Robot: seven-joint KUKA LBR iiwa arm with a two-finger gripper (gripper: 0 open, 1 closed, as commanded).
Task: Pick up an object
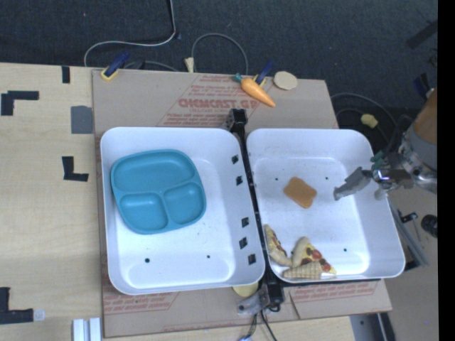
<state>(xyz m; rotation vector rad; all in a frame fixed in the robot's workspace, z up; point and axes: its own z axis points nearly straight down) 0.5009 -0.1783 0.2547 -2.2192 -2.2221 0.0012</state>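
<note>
- The grey arm with its orange band (425, 123) reaches in from the right; its two-finger gripper (353, 185) hangs over the right side of the right shallow white bin (370, 148); whether it is wide or narrow cannot be told at this angle, and nothing shows in its grasp
- A small tan, square, bread-like block (300, 192) lies near the middle of that bin, to the left of the gripper and apart from it
- Near the bin's front edge lie a yellowish, banana-like piece (276, 247) and, just beside it, a toy pizza slice with red dots (311, 257)
- The left shallow white bin (170, 275) bears a blue plastic plate with three compartments (158, 190) in its rear-left part
- Behind the bins, on the brown cardboard sheet (142, 98), rest an orange toy carrot (256, 91) and a pale round disc (286, 81), near each other
</note>
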